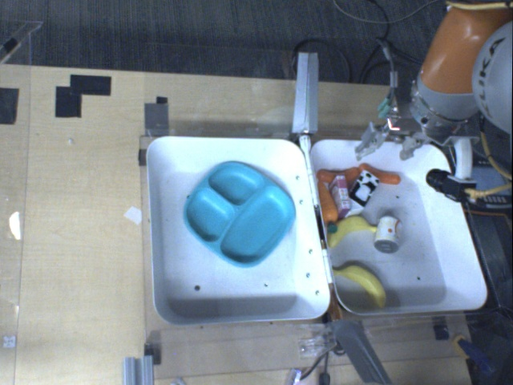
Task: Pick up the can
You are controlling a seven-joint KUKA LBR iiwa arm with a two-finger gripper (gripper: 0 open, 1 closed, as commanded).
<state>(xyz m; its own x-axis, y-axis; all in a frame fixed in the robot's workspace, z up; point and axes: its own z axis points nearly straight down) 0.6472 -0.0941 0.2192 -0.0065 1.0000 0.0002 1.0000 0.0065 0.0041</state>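
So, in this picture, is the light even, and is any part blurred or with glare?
In the camera view the light is soft and mostly even; the left bin is bright white, with a faint sheen on the blue plate. The gripper looks slightly blurred, with a small bright spot near it. The can is small but fairly sharp, casting a weak shadow.

Can point(386, 233) on side in right bin point(457, 247), near bananas point(358, 257); gripper point(390, 141) above bin's far edge, fingers spread.
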